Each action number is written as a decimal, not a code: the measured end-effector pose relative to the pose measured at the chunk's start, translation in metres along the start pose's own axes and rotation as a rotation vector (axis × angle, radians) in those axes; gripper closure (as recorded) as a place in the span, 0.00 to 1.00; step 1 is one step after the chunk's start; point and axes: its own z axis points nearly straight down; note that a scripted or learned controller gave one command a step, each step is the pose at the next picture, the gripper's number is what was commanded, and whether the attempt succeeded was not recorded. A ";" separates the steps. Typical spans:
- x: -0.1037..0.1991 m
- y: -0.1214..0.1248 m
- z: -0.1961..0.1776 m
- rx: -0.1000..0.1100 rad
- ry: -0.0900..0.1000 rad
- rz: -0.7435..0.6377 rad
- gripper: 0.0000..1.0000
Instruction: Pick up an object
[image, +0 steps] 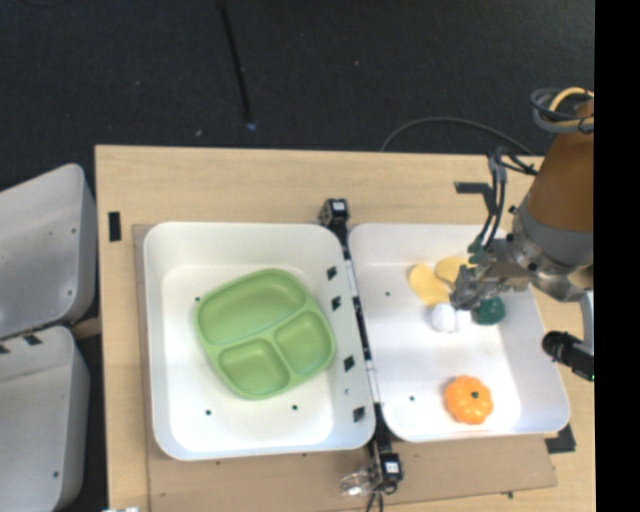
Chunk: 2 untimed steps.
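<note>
- Looking down at the right bin (400, 400), we see four small things: a white ball (443, 318), a yellow piece (432, 281), a dark green piece (489, 311) and an orange pumpkin (468, 399).
- We find the white ball just below the yellow piece, the green piece close on its right, and the pumpkin well apart near the bin's front edge.
- We see the gripper (470, 297) low over the ball and the green piece; we cannot tell how its jaws stand or whether anything is held.
- We see the grey arm (562, 215) reaching in from the right.
- We note a green divided plate (264, 332) lying in the left bin (175, 420).
- We see both bins resting side by side on a wooden table (250, 185).
</note>
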 end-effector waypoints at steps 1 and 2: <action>0.058 -0.009 0.014 -0.001 0.001 -0.002 1.00; 0.108 -0.014 0.010 -0.001 0.002 -0.002 1.00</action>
